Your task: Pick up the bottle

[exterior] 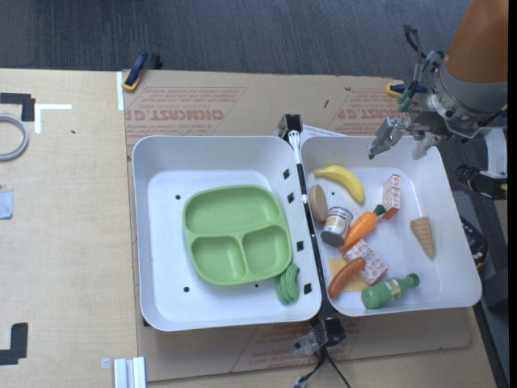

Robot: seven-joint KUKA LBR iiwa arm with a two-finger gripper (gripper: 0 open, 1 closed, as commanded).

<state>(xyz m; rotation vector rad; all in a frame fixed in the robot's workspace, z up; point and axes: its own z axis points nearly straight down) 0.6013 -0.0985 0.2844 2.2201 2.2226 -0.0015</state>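
Bottle [388, 290], green with a yellow label and a green cap, lies on its side near the front edge of the right-hand bin [457, 208], its long axis running roughly left to right with a slight tilt; the cap points toward the view's right and a little away, and the fat base sits toward the bin's divider. It looks like a small plastic toy, so probably light and stiff but smooth and rounded, apt to roll or slip out of a pinch; the best hold is likely across the middle of the body at the label, fingers closing at right angles to the long axis, not on the narrow neck. Just beside its base lies a red chili-like sausage toy [347, 274] and a red-and-white wrapped snack [367, 263], close enough to crowd a finger on that side. Farther up sit a carrot [361, 227], a small tin can [336, 225], a brown potato-like piece [318, 203], a banana [341, 183], a red-and-white carton [392, 194] and an ice-cream cone [423, 236]. The left bin [153, 217] holds a green divided plate [237, 234] and a green leafy piece [287, 284]. The gripper [386, 138] hangs over the far rim of the right-hand bin, well apart from the bottle, holding nothing; whether its fingers are apart or together cannot be told.
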